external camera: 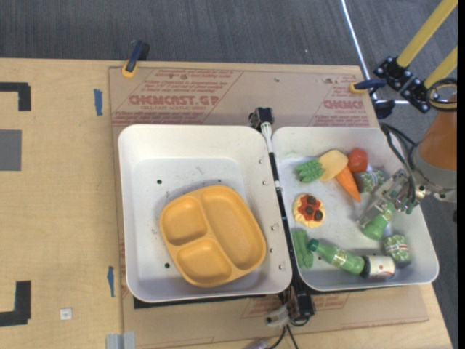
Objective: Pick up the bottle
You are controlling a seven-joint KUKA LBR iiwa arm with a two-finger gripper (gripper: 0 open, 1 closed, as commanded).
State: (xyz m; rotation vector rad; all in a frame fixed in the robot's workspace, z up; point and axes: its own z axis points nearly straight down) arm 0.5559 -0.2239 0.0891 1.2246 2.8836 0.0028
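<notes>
Camera view from above, and here's the layout: two shallow white bins on the desk, the left bin carrying a yellow three-compartment plastic tray, the right bin crowded with toy food. Our target, the green plastic bottle with a white label and dark cap end, lies on its side along the near edge of that right bin, neck pointing left, beside a small green leafy toy. Just right of its base sits a small round green-and-white piece.

The claw is in over the right side of the bin, well above the bottle in this view, hovering amid a green toy piece and an orange plastic carrot. Whether its fingers are apart or together, I cannot tell; the metalwork blurs into the clutter there.

How will it handle? It looks light, stiff and probably hollow, with a smooth rounded body that could roll or squirt out sideways. Best bet, I'd say: straddle the middle of the green body, fingers across the long axis, clear of the narrow neck and away from the bin wall.
</notes>
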